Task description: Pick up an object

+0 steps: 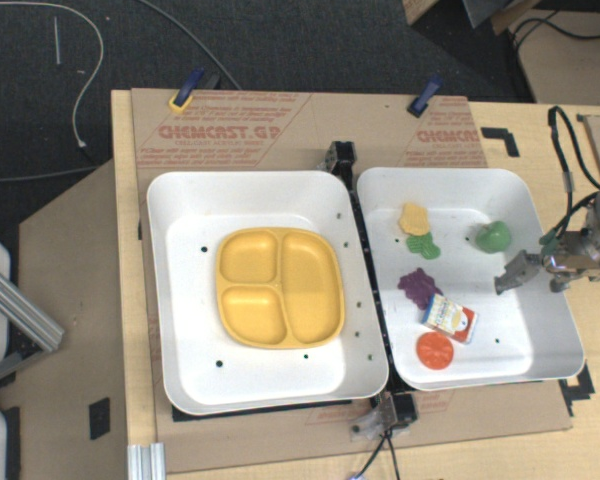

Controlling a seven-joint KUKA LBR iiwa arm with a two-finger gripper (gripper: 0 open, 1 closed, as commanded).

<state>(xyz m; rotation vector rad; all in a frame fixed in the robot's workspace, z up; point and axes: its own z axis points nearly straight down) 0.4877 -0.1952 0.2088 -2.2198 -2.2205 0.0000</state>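
Observation:
The right bin holds several small toy foods. A yellow piece lies at the back, with a small green piece just in front of it. A round green item sits toward the back right. Purple grapes lie mid-bin, a white, red and blue packet beside them, and an orange-red round piece near the front. My gripper reaches in low from the right edge, just in front of the round green item and right of the packet, with nothing seen in it.
The left bin carries a yellow divided plate in its middle. A black clamp sits between the bins at the back. Cables hang along the bench's right side.

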